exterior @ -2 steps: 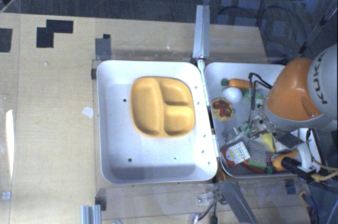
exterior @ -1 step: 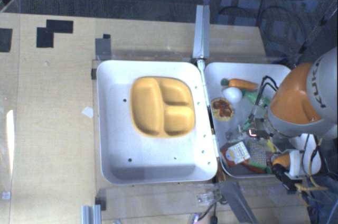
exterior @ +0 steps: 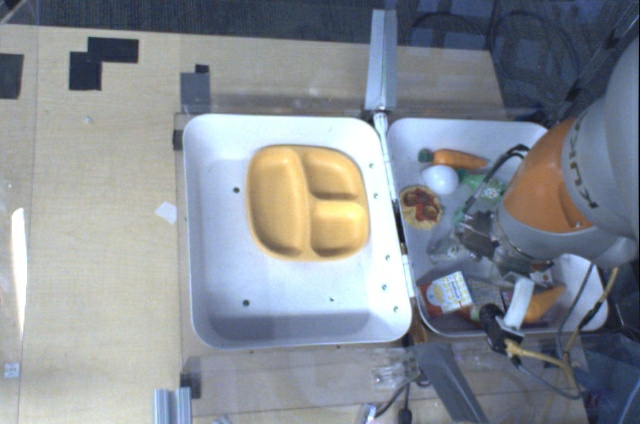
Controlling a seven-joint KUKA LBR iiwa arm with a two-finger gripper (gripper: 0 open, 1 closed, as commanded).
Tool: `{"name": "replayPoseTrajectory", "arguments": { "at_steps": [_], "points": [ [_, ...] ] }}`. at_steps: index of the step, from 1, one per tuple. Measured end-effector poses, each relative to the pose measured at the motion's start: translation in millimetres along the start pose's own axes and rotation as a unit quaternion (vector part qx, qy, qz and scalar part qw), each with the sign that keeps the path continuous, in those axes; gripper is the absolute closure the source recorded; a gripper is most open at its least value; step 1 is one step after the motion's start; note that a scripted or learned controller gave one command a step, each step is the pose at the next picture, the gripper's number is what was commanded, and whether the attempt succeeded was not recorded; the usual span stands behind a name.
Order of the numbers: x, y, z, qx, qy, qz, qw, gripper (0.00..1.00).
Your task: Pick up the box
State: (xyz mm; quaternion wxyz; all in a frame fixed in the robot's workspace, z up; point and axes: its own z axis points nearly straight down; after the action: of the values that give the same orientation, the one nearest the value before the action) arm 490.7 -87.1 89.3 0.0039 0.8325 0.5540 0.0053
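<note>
Gripper (exterior: pixel 478 234) hangs low in the right bin (exterior: pixel 405 137), its state impossible to tell, just above the box (exterior: pixel 447 293) by the front wall, where crowding food could spoil the grab.

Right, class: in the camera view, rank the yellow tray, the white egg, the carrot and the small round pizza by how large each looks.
1. Yellow tray, by far the largest.
2. Carrot, long and thin.
3. and 4. Small round pizza and white egg look close in size; too alike to rank.
</note>
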Motion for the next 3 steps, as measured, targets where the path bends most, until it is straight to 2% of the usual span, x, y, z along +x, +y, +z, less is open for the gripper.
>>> {"name": "replayPoseTrajectory", "arguments": {
  "at_steps": [1,2,3],
  "points": [
    [-33.3,15.0,0.1,0.000,0.001,0.117,0.9931,0.00],
    [-8.8,5.5,-0.3,-0.004,0.000,0.256,0.9666,0.00],
    [34.6,80.2,-181.7,0.004,-0.003,0.354,0.9352,0.00]
  ]
}}
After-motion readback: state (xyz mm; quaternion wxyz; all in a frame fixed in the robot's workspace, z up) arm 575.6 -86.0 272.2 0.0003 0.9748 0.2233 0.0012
